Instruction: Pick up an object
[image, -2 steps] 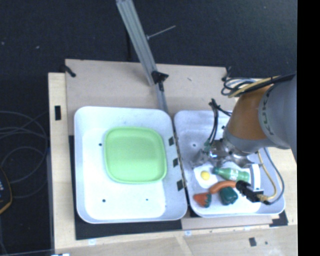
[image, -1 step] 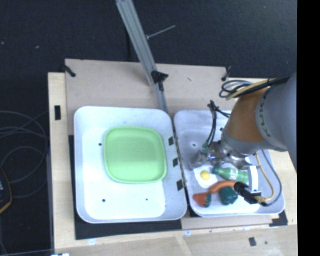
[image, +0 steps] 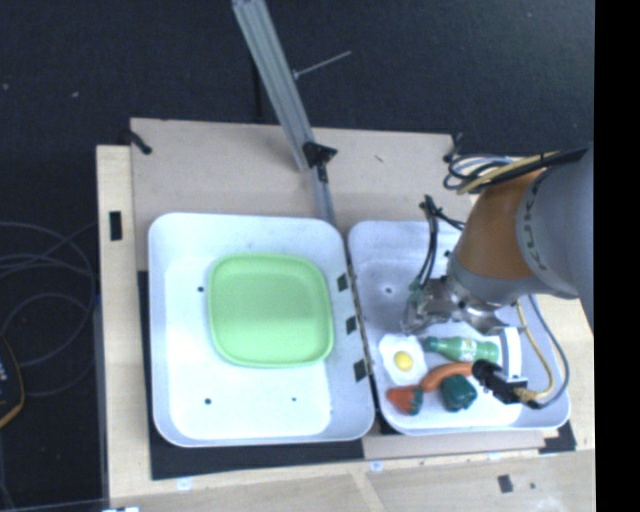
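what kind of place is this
Probably a robot grasping lab bench: a KUKA arm reaches over two shallow white bins, one holding a green plate, the other toy food such as a fried egg.

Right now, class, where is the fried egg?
The fried egg lies in the right bin, near its left wall toward the front, just left of the green bottle and above the red toy.
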